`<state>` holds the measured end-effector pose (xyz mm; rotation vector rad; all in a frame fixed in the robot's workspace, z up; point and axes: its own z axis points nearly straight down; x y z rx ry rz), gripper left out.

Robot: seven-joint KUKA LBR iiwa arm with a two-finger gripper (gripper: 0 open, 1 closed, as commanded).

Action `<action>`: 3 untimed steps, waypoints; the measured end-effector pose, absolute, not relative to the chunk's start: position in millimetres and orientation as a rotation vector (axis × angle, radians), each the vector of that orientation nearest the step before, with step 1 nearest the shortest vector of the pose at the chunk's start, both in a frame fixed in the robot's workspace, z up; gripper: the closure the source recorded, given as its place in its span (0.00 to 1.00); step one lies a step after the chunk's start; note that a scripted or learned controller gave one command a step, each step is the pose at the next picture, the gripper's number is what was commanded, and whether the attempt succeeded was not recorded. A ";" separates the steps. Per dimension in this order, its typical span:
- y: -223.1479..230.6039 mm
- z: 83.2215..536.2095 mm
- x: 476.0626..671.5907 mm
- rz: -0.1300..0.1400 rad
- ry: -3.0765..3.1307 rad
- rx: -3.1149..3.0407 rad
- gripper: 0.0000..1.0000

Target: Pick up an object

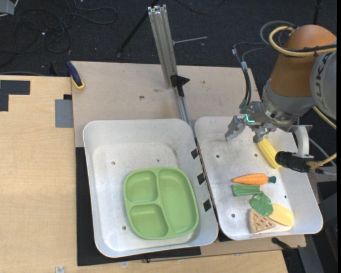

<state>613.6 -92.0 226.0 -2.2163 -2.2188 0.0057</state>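
From my seat I see the arm reaching in from the right, with the hand hanging over the upper part of the right bin; its two fingers stand spread apart with bare bin floor showing between them, so it carries nothing. The candidates for picking all lie in that same bin. A yellow toy corn cob lies slanted just beside the hand, on its lower right. Further down the bin sit a toy carrot, a small green piece just below it, a leafy green toy, a waffle-patterned wedge and a yellow slice touching it. The left bin holds a green divided plate. I judge the corn cob the natural target, being nearest. It looks like hollow plastic play food: light, stiff, smooth enough to squirt out of a poor pinch, and not fragile. I would close across its short width near the middle, fingers square to its long axis, so it cannot pivot or roll. The carrot would want the same treatment at its thick end. The black cable fitting close by the cob could foul a careless descent.
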 end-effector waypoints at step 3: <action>-92.3 118.8 613.0 0.008 -2.217 -2.218 0.00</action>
